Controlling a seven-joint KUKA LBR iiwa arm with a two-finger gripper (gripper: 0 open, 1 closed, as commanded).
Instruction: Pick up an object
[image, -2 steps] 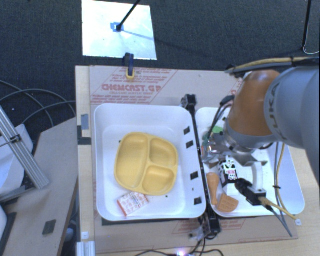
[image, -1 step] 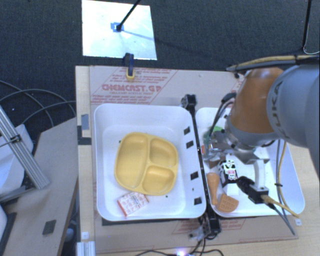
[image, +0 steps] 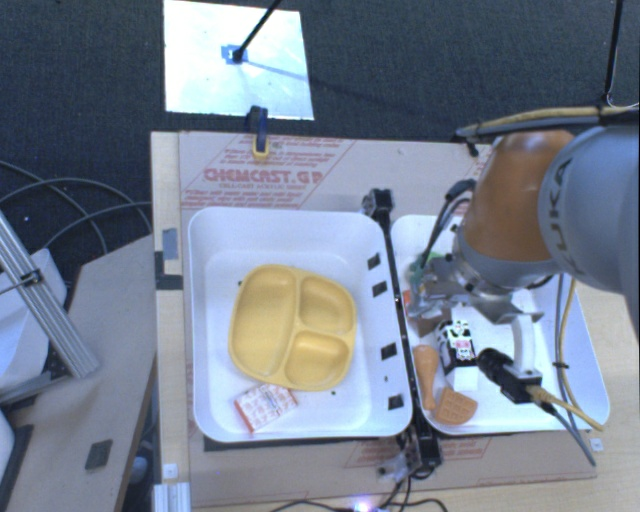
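Where the bench (image: 290, 170) spreads its brown board with red lettering under everything, we take the divider (image: 392, 300), the dark strip between the two bins, as our landmark. Largest after the bench is the arm (image: 560, 200), grey with its orange band, which comes in from the right of the divider and bends down over the right bin (image: 590, 385). Left of the divider lies the left bin (image: 215, 300), a shallow white tub. Well inside that bin, left of the divider, we see the yellow tray (image: 290, 325) with three compartments, lying flat. Just below the tray, further from the divider's top end, lies a small red and white packet (image: 264, 405) on the bin floor.

Right of the divider, close beside it, the gripper (image: 452, 345) hangs low in the right bin amid cables and dark wrist hardware; we cannot tell how it stands, since the wrist hides that part. A small white box with black marks (image: 460, 345) sits just at the gripper, near the divider, but we cannot tell whether it is held. Touching the divider's right side near its lower end, we see an orange cone-like piece (image: 427, 375), and just beside that a flat tan piece (image: 456, 407).
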